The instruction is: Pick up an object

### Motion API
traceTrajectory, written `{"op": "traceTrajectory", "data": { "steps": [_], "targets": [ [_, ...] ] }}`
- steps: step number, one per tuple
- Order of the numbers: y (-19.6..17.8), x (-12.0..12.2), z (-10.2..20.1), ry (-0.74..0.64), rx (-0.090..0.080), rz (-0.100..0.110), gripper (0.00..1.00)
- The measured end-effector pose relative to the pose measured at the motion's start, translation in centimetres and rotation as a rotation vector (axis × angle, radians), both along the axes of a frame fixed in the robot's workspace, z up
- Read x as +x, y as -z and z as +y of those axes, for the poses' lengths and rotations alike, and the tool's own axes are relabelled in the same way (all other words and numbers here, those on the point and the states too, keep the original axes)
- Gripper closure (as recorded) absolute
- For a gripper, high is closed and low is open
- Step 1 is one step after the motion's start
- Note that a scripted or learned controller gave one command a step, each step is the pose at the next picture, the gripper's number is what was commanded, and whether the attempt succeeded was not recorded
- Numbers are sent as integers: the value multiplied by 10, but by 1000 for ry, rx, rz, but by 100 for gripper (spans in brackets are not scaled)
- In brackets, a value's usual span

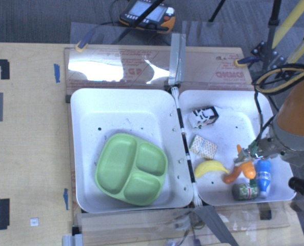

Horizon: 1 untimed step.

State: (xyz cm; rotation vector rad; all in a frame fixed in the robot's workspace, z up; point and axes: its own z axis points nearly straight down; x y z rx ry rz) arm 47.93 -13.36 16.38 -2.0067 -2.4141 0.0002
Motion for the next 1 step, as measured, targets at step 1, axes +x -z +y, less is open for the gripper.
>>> {"op": "traceTrajectory", "data": {
  "steps": [1],
  "targets": [
    [-47,63,58,152,-1,-2,100]
  ]
}}
